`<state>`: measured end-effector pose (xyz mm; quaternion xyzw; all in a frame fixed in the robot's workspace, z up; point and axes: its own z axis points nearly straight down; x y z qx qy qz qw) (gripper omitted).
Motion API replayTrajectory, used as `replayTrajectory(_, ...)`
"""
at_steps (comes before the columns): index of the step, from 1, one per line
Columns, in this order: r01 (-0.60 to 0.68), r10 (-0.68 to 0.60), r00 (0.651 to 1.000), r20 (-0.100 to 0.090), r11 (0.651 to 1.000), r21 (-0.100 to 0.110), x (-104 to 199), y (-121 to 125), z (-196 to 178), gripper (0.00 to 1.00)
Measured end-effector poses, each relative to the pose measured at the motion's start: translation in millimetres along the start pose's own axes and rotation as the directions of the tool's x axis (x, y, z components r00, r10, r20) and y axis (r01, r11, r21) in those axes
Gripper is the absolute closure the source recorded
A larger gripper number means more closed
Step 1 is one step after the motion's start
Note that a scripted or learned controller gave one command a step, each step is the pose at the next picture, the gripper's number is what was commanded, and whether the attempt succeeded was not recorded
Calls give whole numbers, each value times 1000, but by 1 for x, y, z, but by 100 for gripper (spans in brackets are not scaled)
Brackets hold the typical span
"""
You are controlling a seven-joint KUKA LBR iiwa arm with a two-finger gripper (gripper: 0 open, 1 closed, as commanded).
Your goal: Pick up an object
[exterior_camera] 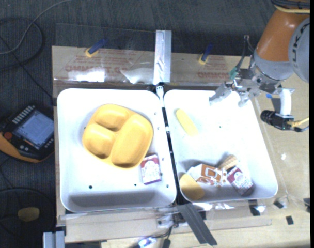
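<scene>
A pale yellow oblong object lies on the floor of the right bin, towards its upper left. The gripper hangs above that bin's far right corner with fingers spread and nothing between them. A large yellow lumpy toy sits in the left bin.

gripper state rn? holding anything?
Gripper: open, fingers spread, nothing between them; it hangs over the far edge of the right bin.
</scene>
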<state>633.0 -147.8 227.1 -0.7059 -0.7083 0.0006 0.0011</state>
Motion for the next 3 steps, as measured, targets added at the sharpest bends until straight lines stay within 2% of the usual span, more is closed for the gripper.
replayTrajectory(1,249,-249,969,2,969,-2,51,17,131,0)
replayTrajectory(2,249,-249,969,-1,969,-1,52,17,122,100)
replayTrajectory(3,214,-214,977,2,977,-1,87,25,44,100)
